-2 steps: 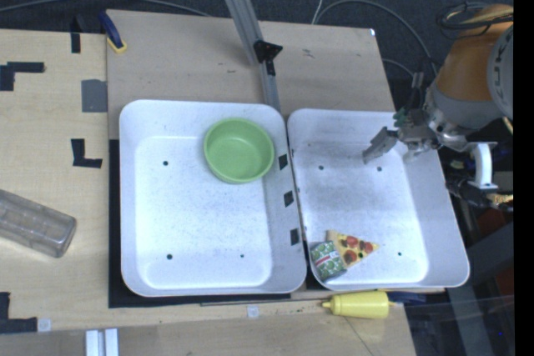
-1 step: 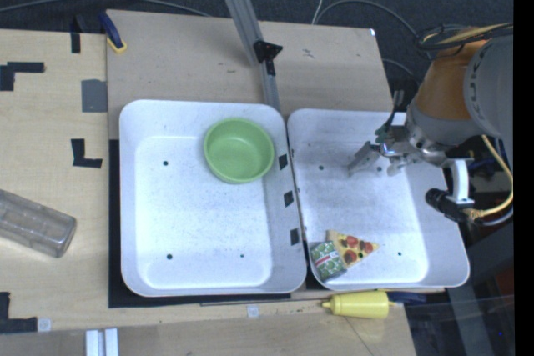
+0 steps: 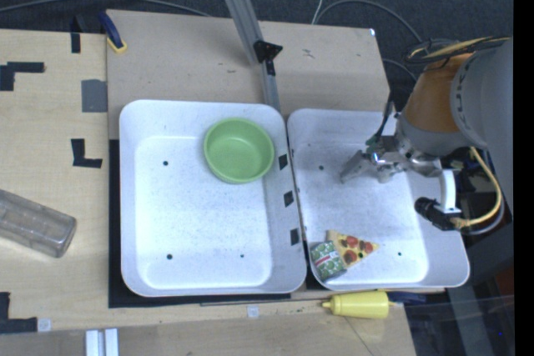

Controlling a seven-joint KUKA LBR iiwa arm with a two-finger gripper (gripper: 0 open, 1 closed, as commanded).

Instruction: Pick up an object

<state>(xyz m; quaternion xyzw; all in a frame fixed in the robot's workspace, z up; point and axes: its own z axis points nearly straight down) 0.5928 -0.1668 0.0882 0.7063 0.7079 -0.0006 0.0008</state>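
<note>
Left bin: shallow white plastic bin sat at 9 o'clock of the bench centre, touching its neighbour along one edge.
Green bowl: round light-green plastic bowl stood upright at 1 o'clock inside the left bin, near the shared edge.
Right bin: shallow white plastic bin lay at 3 o'clock of the bench centre.
Pizza slice: triangular toy pizza slice rested at 6 o'clock in the right bin, point toward 3 o'clock.
Green packet: small green-and-white printed packet lay just beside the slice, at its 8 o'clock.
Yellow bottle: yellow plastic squeeze bottle lay on its side outside the right bin, at 6 o'clock of its rim.
Gripper: grey two-finger metal gripper hung over the right bin's middle, fingers slightly parted, nothing between them; well apart from the slice.
Clear container: transparent plastic container lay at 9 o'clock, outside the left bin.
</note>
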